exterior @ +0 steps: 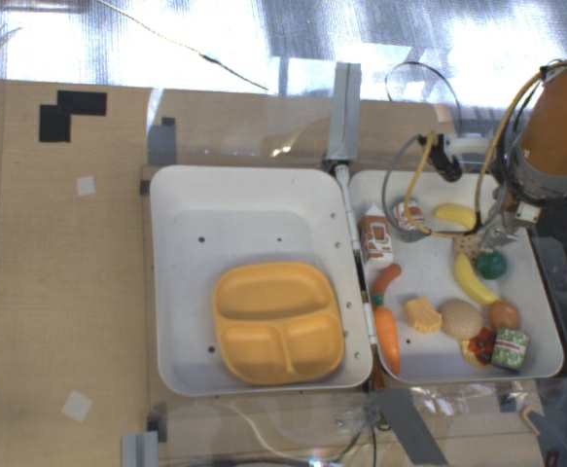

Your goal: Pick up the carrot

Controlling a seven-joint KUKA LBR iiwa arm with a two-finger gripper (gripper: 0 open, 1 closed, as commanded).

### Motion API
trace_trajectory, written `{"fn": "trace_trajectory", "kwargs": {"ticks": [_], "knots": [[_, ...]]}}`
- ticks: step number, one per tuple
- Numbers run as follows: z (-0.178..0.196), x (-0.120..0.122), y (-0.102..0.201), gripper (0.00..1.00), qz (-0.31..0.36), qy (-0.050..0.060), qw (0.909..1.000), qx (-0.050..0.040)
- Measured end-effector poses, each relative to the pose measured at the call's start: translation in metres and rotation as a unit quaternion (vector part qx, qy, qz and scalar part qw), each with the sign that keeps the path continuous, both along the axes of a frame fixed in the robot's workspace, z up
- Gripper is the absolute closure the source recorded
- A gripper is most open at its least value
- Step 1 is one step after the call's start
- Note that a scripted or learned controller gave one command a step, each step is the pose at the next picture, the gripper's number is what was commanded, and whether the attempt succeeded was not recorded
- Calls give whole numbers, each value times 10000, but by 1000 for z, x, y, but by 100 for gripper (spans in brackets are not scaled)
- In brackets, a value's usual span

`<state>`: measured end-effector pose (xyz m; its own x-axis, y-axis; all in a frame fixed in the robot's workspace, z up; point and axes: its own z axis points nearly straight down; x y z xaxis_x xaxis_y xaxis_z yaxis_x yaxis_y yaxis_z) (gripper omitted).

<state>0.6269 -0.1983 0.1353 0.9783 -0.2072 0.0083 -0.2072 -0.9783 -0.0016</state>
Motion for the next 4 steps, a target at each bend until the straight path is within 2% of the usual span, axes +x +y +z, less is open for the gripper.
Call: {"fn": "trace_trajectory", "kwargs": {"ticks": [1, 2, 3, 4], "knots": [[-5, -64, -8, 100, 39, 13, 10000, 8], [-6, -108, -7, 100, 45, 17, 10000, 14], [144, -104, 37, 100, -267, -31, 9996, 3], [16, -77, 8, 100, 47, 72, 10000, 41]]}}
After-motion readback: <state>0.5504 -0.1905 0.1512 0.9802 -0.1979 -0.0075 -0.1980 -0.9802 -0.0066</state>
